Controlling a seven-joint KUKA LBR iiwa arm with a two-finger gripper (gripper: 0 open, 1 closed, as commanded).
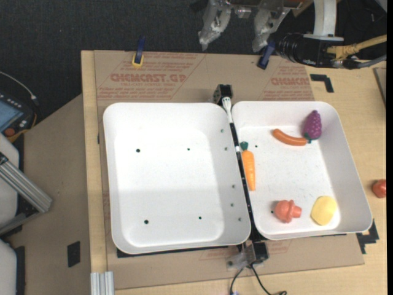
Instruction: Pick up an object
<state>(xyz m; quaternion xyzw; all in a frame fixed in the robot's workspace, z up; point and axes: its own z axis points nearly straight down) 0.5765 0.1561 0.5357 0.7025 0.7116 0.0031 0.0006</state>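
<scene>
Gripper [238, 32] hangs above the bench's far edge, fingers wide apart and holding nothing; carrot [248, 169] lies lengthwise, green top pointing away.

We find the scene evenly and brightly lit from overhead. The left bin [166, 171] shows a brighter band across its lower half, with the upper half in a soft grey shadow; the boundary runs level across the floor. The right bin [344, 183] reads uniformly white, close to overexposed, with little surface detail. Toy items there cast only short, faint shadows. The dark carpet [55, 23] at top left is grainy and underexposed. The gripper [236, 32] at the top edge appears slightly soft. We note mild overall softness and compression noise.
</scene>
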